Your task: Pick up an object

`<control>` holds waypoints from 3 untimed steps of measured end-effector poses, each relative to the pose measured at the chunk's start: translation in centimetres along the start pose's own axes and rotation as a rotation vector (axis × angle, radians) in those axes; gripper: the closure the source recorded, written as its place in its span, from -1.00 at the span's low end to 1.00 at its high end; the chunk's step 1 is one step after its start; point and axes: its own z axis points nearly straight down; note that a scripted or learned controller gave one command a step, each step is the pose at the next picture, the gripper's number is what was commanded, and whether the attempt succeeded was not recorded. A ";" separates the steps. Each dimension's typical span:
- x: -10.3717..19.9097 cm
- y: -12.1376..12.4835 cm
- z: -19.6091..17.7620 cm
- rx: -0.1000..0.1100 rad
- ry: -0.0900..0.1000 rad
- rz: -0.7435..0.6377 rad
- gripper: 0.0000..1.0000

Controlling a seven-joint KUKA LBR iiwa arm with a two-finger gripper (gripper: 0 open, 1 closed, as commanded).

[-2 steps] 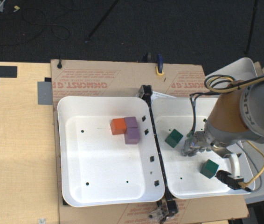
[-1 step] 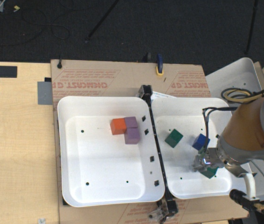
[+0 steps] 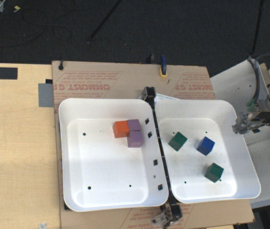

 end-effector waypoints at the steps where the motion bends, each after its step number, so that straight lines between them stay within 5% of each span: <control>1: -0.8 5.3 -5.3 0.010 0.003 -0.003 1.00; 3: -0.6 7.4 -10.8 0.015 0.006 -0.002 1.00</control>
